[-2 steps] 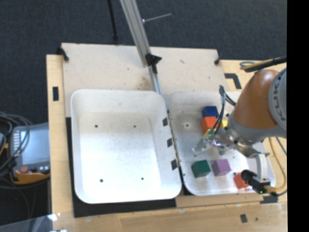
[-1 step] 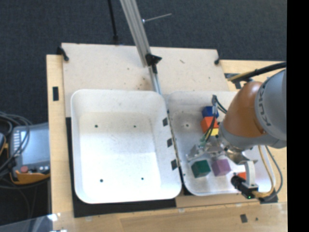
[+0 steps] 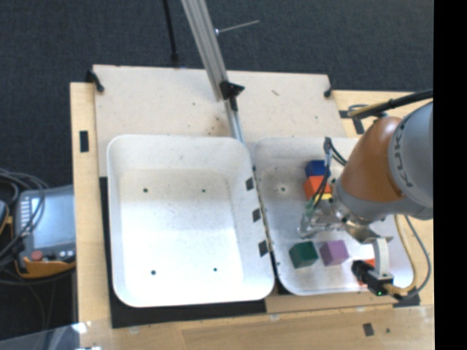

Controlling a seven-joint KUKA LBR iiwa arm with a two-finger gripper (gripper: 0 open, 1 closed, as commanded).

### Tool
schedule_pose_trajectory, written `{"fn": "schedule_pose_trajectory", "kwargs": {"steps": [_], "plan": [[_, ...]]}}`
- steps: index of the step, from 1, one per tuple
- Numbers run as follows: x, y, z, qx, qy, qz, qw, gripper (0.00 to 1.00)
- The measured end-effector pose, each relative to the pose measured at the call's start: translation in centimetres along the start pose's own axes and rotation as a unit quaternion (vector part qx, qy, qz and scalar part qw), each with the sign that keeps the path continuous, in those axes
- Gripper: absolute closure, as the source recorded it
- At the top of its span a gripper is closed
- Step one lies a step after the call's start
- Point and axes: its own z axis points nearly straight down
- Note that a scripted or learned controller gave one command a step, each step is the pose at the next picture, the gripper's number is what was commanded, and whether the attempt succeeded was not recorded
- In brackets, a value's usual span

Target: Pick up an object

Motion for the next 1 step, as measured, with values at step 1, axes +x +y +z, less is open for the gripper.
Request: {"fn": "schedule_pose_trajectory", "kwargs": {"steps": [1], "plan": [[-1.03, -0.09, -5.89, -0.001, -0.001, -0.001, 1.0000, 1.00]]}}
